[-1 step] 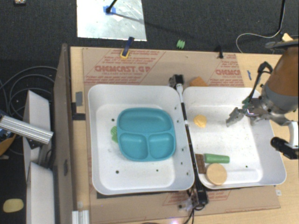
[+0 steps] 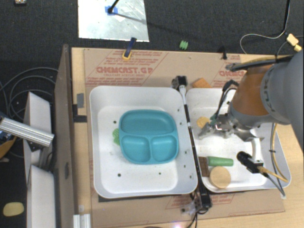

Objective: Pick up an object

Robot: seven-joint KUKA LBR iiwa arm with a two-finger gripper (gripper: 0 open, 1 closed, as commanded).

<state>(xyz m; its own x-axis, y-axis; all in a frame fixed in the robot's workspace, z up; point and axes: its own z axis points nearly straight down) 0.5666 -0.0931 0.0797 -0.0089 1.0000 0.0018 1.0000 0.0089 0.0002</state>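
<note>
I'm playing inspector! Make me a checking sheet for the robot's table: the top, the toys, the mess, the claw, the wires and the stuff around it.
Surface: cardboard sheet bearing the left bin and the right bin.
Job's things: the right bin holds a green cylinder, a wooden disc, a brown block and a yellow piece. The left bin holds a blue divided plate, with a green piece poking out at its left.
Clutter: orange block behind the right bin.
Grippers: claw over the right bin, beside the yellow piece; whether it grips anything cannot be told.
Cables: black cables looped left of the bench.
Surroundings: shiny sheet on the dark floor.
</note>
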